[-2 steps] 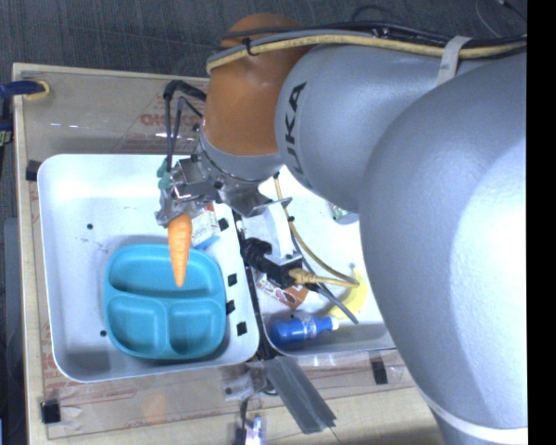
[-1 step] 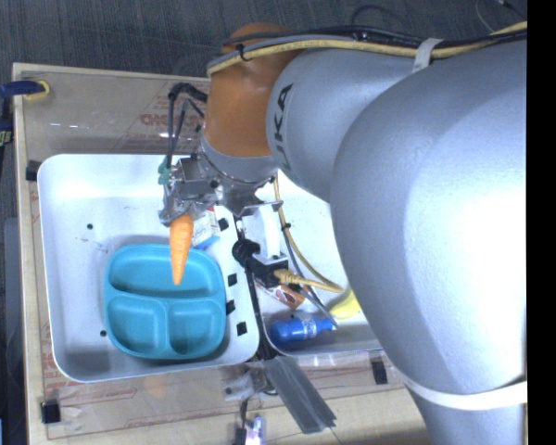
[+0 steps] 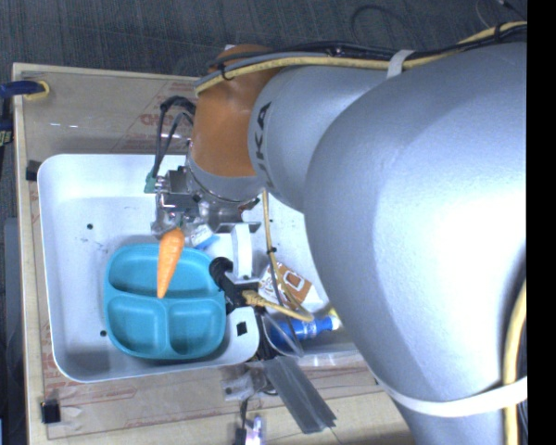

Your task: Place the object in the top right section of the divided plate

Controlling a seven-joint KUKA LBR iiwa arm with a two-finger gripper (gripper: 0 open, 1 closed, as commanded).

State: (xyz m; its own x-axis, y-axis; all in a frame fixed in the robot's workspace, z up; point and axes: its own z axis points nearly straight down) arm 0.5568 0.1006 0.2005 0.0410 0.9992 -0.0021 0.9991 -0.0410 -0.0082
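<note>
Camera view, from above at a slant. On the worktop (image 3: 93, 100), a shallow white bin (image 3: 65, 248), and inside it a blue divided plate (image 3: 134, 281), lying flat in the near half of the bin. Stretched in from the right, the grey arm (image 3: 398, 202), very large in the picture, with its orange band (image 3: 224, 128) just above the wrist. Under the band, the pincer (image 3: 176, 228), pointing down over the far edge of the plate and clamped on the thick end of an orange carrot (image 3: 169, 262). Carrot hanging a little tilted, thin tip toward the near side, across the far part of the plate and ending close to the ridge between the sections (impossible to tell if the tip touches the blue surface or stays above it). To the right of the plate, partly under the arm, a blue bottle (image 3: 306, 327) on its side, and just beyond it some brown and white packaging (image 3: 292, 287), too much hidden to name better.
</note>
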